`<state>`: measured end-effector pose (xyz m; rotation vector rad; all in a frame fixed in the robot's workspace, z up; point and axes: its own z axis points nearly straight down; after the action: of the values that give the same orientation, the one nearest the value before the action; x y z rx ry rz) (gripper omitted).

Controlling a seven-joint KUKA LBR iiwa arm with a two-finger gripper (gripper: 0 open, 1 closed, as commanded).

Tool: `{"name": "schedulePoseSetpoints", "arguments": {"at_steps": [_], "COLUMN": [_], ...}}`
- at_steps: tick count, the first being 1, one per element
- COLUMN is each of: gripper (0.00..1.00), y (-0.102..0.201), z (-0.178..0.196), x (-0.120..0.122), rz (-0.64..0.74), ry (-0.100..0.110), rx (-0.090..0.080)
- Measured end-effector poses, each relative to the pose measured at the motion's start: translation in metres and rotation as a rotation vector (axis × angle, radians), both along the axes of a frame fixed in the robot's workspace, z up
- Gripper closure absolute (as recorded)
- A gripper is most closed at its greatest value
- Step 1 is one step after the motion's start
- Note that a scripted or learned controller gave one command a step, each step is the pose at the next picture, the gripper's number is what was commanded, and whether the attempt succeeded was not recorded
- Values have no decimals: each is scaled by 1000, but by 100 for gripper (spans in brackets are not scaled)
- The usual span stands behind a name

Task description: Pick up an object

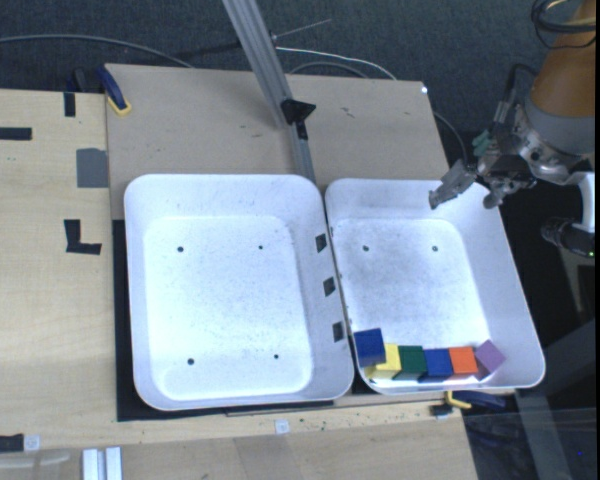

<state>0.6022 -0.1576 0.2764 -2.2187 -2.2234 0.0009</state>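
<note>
Several small blocks lie in a row along the near wall of the right bin (500, 258): a blue block (368, 344), a yellow one (385, 365), a green one (411, 360), a second blue one (438, 363), an orange one (463, 360) and a purple one (490, 354). My gripper (465, 194) hangs over the bin's far right corner, well away from the blocks. Its fingers are spread open with nothing between them.
The left bin (140, 268) sits beside the right one, with small black clips along the shared wall. A slanted metal pole (260, 48) rises behind the bins. A blue and yellow clamp (115, 90) lies at the bench's far left, another clamp (470, 400) by the front edge.
</note>
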Motion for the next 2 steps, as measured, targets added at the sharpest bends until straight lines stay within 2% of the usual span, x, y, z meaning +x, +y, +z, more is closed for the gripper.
{"name": "schedulePoseSetpoints", "arguments": {"at_steps": [1,2], "gripper": [0,0], "y": [50,111], "z": [22,61], "x": [-89,-120], "rz": [2,6], "ry": [1,-3], "rx": [2,2]}}
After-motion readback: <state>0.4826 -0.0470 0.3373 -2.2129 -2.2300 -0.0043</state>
